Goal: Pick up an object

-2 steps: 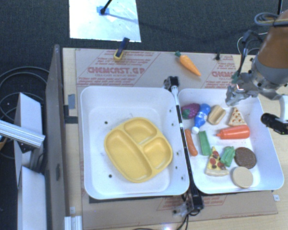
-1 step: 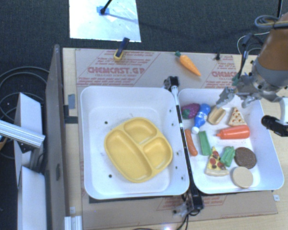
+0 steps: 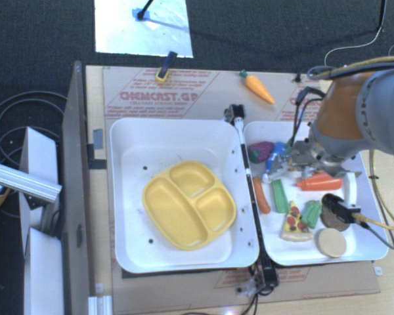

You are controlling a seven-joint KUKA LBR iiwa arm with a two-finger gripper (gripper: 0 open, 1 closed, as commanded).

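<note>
Printing in red letters is seen on the brown cardboard sheet point(image 3: 203, 87) under the bins, but the words are too blurred to be read with certainty. Several toy foods are placed in the right bin point(image 3: 374, 241): a purple piece point(image 3: 261, 151), an orange carrot point(image 3: 320, 183), a thin orange-red stick point(image 3: 261, 195), a green stick point(image 3: 279, 195), a pizza slice point(image 3: 292, 222), a small green piece point(image 3: 311, 213), a dark brown piece point(image 3: 333, 212) and a pale round cookie point(image 3: 331, 243). The end effector point(image 3: 287, 163) is lowered into the upper part of this bin, between the purple piece and the orange carrot, just above the green stick. Whether it is open or closed cannot be told, because it is blurred. A yellow divided plate point(image 3: 188, 203) is laid in the left bin point(image 3: 128, 176). Another toy carrot point(image 3: 258, 87) is lying on the cardboard behind the bins.
</note>
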